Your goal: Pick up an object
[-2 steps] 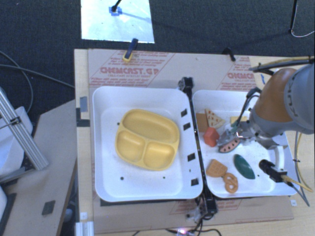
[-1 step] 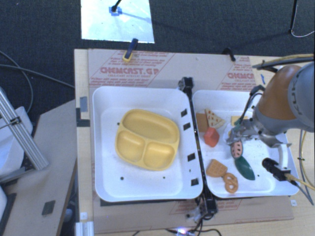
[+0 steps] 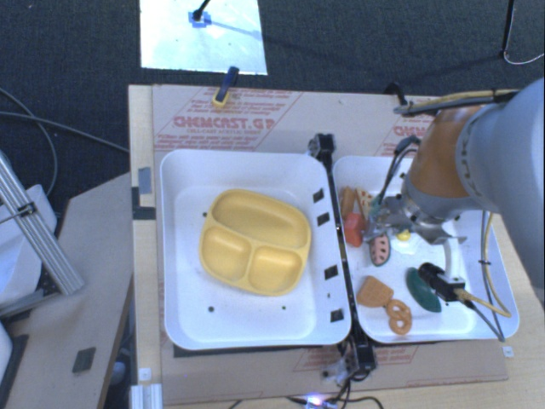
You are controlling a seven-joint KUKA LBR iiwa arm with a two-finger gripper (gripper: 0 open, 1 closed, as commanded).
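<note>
My gripper [image 3: 381,222] hangs low over the left part of the right bin [image 3: 509,320]. A watermelon slice [image 3: 380,249] lies just below it. A red piece [image 3: 353,225] and an orange-brown piece [image 3: 347,200] lie just to the gripper's left, by the bin's left wall. A pale yellow piece [image 3: 366,201] sits beside them. To the gripper's right, a yellow-white bit [image 3: 404,239] peeks out under the wrist. Nearer the front lie an orange wedge [image 3: 375,292], a pretzel [image 3: 398,316] and a dark green object [image 3: 422,287].
The left bin [image 3: 173,254] holds a yellow divided plate [image 3: 254,241]. A black-clipped divider [image 3: 334,228] runs between the two bins. The grey arm with its orange band [image 3: 443,156] covers the right bin's back right. A cable [image 3: 490,305] lies along that bin's right side.
</note>
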